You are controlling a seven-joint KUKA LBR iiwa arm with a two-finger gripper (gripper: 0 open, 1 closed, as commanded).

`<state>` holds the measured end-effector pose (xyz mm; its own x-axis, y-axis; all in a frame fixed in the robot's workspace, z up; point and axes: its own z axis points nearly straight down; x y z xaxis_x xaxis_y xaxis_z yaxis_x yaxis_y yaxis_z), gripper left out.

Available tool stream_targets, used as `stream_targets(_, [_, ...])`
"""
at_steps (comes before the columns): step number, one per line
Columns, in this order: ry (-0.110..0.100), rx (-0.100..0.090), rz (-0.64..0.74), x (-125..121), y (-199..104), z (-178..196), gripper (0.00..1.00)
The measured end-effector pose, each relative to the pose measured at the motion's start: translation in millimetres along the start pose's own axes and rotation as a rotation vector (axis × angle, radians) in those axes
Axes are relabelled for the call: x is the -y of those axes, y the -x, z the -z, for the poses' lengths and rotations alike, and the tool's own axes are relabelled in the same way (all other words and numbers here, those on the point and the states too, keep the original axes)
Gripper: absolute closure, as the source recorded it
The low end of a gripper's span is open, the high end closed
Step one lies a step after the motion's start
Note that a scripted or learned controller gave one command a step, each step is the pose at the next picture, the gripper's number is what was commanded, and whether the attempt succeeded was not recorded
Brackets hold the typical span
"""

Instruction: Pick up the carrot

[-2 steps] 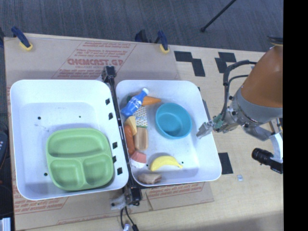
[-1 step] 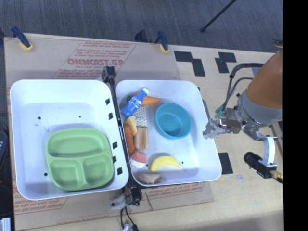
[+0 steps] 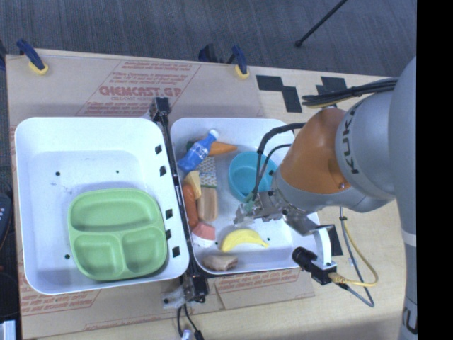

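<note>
- A banana lies at the near edge of the right bin.
- The gripper hangs just above the banana; I cannot tell its state.
- Beyond it sits a blue cup.
- The carrot lies farthest, beside a blue bottle.

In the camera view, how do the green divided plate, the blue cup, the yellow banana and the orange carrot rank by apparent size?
Largest to smallest:
1. Green divided plate
2. Blue cup
3. Yellow banana
4. Orange carrot, though it is partly hidden, so its rank against the banana is unsure.
</note>
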<state>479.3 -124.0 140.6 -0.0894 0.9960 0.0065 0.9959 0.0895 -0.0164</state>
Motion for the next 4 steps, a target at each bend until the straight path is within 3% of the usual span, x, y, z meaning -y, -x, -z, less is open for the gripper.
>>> stream_targets(1, [0.008,0.002,0.121,5,30,-49,1.00])
stream_targets(2, [0.016,0.008,0.237,-9,-3,38,1.00])
stream_targets(3, [0.007,0.009,0.797,3,4,12,1.00])
stream_targets(4, [0.004,0.008,1.144,3,1,-42,1.00])
